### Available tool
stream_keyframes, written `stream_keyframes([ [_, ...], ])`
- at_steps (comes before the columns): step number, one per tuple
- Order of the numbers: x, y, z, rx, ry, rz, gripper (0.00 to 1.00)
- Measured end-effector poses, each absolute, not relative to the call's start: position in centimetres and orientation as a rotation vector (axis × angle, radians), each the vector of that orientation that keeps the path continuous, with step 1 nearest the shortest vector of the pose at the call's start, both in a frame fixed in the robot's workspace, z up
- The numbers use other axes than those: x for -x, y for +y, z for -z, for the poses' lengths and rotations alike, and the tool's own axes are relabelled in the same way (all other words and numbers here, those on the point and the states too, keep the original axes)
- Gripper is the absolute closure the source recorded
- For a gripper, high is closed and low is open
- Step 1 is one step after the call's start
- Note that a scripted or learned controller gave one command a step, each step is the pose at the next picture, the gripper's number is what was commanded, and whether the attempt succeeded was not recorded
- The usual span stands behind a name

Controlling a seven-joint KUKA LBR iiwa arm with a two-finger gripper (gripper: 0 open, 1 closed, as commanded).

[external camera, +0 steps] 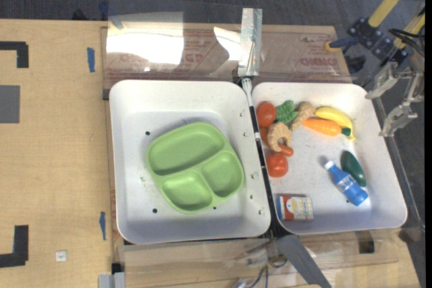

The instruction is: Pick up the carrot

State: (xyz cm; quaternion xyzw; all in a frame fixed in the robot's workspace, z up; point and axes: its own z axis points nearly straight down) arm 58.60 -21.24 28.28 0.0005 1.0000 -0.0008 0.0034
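- Just below the curved yellow toy banana (336, 117), touching its lower edge: the small orange toy carrot (321, 125), lying flat and nearly level in the right shallow white bin (378, 209).
- Left of the banana, crowding the carrot's left end: a green leafy toy (287, 110), a tan lumpy piece (279, 134) and a round red toy tomato (265, 112).
- Below the banana, well apart from the carrot: a dark green oval piece (354, 167) and a small blue plastic bottle (348, 185).
- Best taken from straight above, at the carrot's middle, closing across its narrow width.
- Worth keeping the upper side of the grasp off the banana, which looks likely to be caught or nudged along; open bin floor on the lower side gives more room.
- Worth lifting straight up, so the neighbours to the left stay put.
- Right of the banana, past the bin's rim: a pale metal assembly with cables, possibly the claw (398, 101); partly cut off and too cluttered to read, so cannot tell whether open or closed.
- Small green tip at the carrot's right end: unclear whether carrot top or banana stalk.
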Motion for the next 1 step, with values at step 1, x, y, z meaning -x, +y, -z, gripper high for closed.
stream_keyframes([
  [1, -58.5, -22.2, -15.63, 0.813, 3.035, -0.007, 0.0],
])
